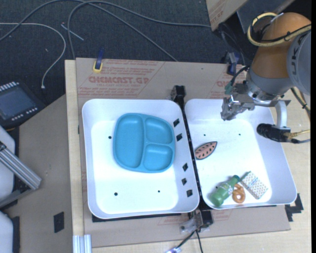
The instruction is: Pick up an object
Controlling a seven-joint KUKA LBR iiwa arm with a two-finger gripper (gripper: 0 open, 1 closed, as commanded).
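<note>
arm (276, 44) cut off by top and right edges above the right bin (276, 163). gripper (228, 114) fingers too small and dark against the bin's far wall to read as open or closed. green bottle (224, 191) near the right bin's front wall: label too small to read, far end overlapped by pretzel (239, 194). patterned packet (255, 185) just right of it: print illegible. dark device (15, 101) far left of the bins cut by left edge. cardboard box (222, 11) cut by top edge.
</note>
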